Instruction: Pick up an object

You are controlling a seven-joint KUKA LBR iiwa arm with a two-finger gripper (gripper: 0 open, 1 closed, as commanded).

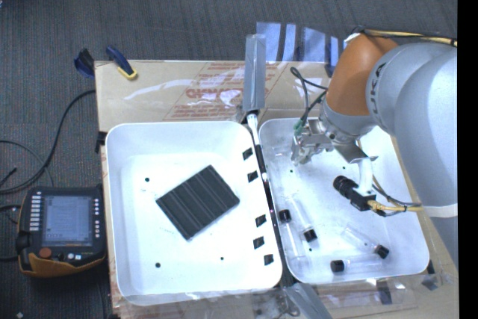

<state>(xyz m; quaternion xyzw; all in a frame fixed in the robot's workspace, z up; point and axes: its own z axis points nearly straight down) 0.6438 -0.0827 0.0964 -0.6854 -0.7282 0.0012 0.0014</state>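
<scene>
Tubes [299, 214] with black caps lie loose in the right bin [418, 254]; none lifted; gripper [302, 148] low at that bin's far left corner — jaw state cannot be told; pick outstanding.

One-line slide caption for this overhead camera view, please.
KUKA arm lowers its gripper into the right bin above clear syringes; a ribbed black pad lies in the left bin.
</scene>
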